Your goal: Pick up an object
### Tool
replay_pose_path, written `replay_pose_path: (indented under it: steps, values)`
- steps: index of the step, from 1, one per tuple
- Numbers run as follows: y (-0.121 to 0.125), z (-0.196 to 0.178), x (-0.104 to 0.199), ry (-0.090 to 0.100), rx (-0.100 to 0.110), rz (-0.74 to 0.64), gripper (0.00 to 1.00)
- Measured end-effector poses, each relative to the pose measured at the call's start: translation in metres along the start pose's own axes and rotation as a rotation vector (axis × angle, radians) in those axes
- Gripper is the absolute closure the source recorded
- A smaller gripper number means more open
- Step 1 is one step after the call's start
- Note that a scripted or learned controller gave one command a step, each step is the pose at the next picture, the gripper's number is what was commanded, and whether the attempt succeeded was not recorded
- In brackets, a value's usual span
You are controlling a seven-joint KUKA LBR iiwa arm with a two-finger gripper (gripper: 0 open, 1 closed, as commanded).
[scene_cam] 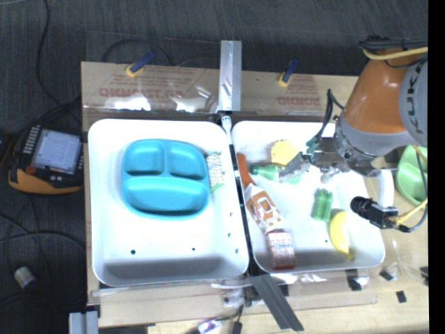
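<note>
In the right bin (306, 259), the bottle (266, 214) lies along the left wall, its long axis running front to back, orange cap at the far end; its label can't be read. Right of it sit a banana (338, 232) and green cup (321, 204). Farther back, the gripper (300, 164) hovers, its grip impossible to tell.

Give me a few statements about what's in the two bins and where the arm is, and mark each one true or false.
1. The blue divided plate lies in the left bin. True.
2. The banana lies in the left bin. False: it lies in the right bin, near its right edge.
3. The pincer is over the right bin. True.
4. The orange-and-white bottle stands upright. False: it lies on its side along the right bin's left wall.
5. A small green object lies just left of the banana. True.
</note>
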State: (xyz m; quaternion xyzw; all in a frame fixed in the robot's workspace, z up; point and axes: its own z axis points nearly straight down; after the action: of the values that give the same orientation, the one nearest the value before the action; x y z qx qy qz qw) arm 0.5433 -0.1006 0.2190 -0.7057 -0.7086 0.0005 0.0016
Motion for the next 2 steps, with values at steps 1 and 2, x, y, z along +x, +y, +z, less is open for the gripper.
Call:
replay_pose_path:
  steps: [1,2]
  values:
    - [-0.013,0.056,-0.068,0.001,0.002,0.238,0.0]
    - [-0.018,0.129,-0.094,0.004,-0.011,0.254,0.0]
